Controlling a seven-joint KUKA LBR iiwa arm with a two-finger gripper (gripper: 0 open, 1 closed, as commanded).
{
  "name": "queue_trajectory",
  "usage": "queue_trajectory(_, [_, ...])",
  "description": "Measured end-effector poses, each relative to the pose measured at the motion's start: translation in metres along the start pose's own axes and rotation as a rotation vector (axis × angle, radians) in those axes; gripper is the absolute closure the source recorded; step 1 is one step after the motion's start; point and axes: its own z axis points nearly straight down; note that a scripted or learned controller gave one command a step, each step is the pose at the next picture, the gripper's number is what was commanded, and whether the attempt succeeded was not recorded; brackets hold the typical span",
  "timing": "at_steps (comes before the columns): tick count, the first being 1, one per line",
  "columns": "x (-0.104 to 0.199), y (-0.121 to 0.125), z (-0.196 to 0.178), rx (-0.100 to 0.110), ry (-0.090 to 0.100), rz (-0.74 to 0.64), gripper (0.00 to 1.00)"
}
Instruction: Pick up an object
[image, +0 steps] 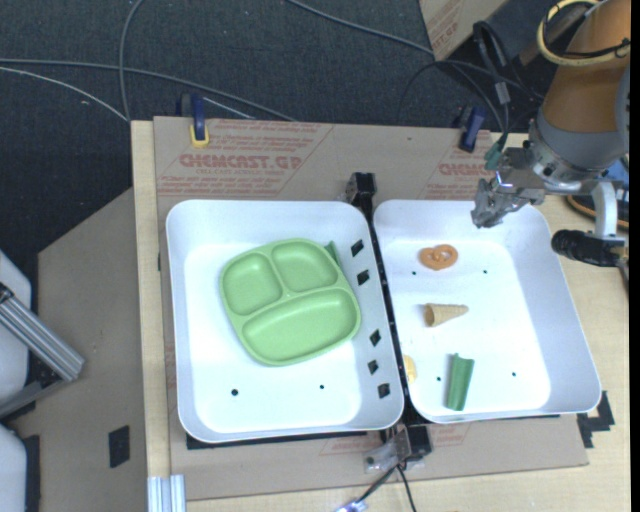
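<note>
Gripper (489, 213): above right bin's (560, 290) far rim, grip state impossible to tell.
Nearest target: orange piece (438, 258).
Advice: centre over piece, descend straight, avoid cone (445, 314).

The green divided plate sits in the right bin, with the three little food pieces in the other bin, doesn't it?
Not quite: the camera view shows the green divided plate in the left bin, not the right. The three little pieces, an orange round one, a tan cone and a green stick, lie in the right bin.
</note>
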Motion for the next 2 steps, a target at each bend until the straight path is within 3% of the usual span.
queue_trajectory(2, [0.112, 0.01, 0.025, 0.001, 0.0, -0.001, 1.0])
